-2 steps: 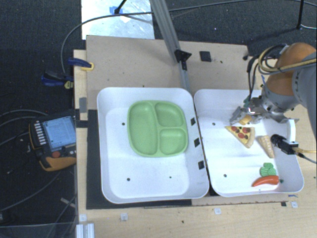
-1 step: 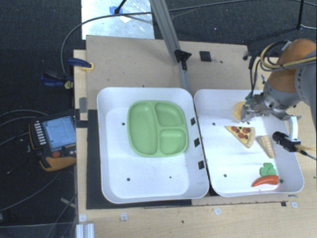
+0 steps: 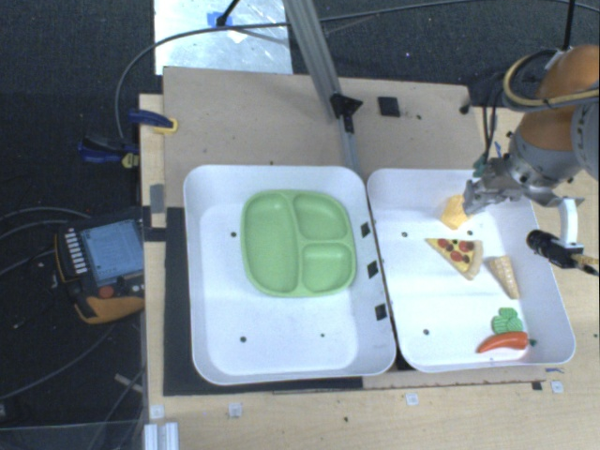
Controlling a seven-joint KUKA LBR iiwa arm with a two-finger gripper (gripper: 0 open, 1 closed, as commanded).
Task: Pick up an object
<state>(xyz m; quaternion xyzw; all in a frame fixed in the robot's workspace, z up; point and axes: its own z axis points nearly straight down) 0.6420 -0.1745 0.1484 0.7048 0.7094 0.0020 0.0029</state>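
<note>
My gripper (image 3: 472, 198) hangs over the back of the right bin (image 3: 412, 186), reaching in from the right. Its tip is right at a small yellow wedge-shaped piece (image 3: 454, 214), touching or just above its right edge; I cannot tell whether the piece is gripped. In front of it lies a toy pizza slice (image 3: 458, 254) with red toppings. To the right of that lies a tan cone-like piece (image 3: 506, 276). A red and green toy vegetable (image 3: 504, 335) rests near the bin's front right corner.
The left bin (image 3: 216, 345) holds a green divided plate (image 3: 298, 243). Black clips (image 3: 372, 270) sit along the ridge between the bins. A grey pole (image 3: 314, 45) slants over the bench behind them. Cables and a blue device (image 3: 103, 256) lie off the bench's left.
</note>
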